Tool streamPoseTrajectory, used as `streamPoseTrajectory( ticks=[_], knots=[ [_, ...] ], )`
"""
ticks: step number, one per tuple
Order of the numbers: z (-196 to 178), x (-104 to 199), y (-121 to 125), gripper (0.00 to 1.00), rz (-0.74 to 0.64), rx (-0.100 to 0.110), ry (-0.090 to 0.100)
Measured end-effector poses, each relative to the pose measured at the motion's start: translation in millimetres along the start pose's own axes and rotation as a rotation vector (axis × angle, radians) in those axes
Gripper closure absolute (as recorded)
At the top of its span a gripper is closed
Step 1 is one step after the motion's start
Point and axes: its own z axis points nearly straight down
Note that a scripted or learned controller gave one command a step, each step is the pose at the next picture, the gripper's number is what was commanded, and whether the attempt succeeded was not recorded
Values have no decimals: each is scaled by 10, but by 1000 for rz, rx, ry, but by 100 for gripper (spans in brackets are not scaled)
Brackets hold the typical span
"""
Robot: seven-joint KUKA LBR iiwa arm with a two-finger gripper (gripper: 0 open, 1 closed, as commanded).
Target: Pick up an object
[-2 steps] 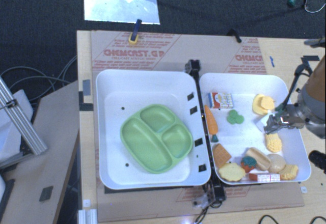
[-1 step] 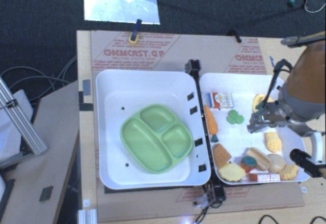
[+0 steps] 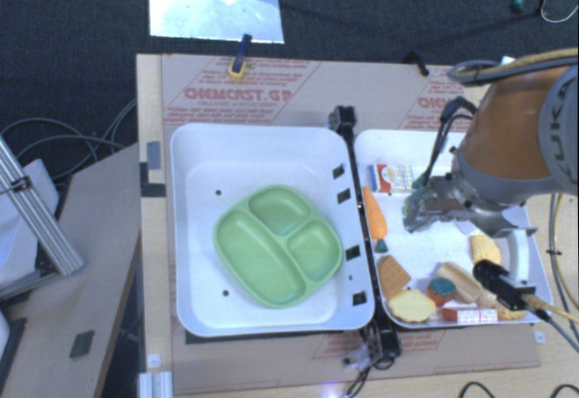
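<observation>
Beside the right bin's divider, your carrot (image 3: 374,216) looks light, stiff, slick; grip its thick middle; fingers' state I cannot tell

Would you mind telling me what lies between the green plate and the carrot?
In the camera view, the two bins' adjoining white walls with black clips separate the green plate from the carrot.

— What can you read here?
— You can make out "CHEMCAST GP" in red on the protective sheet (image 3: 237,94) beyond the left bin (image 3: 194,152).
— Anything else?
— The repeats on it are too faint for you to read.
</observation>
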Motion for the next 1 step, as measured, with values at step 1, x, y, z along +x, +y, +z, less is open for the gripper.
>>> streamPoseTrajectory(
  ticks=[1],
  knots=[
    [-55,563,215,100,0,-1,0]
  ],
)
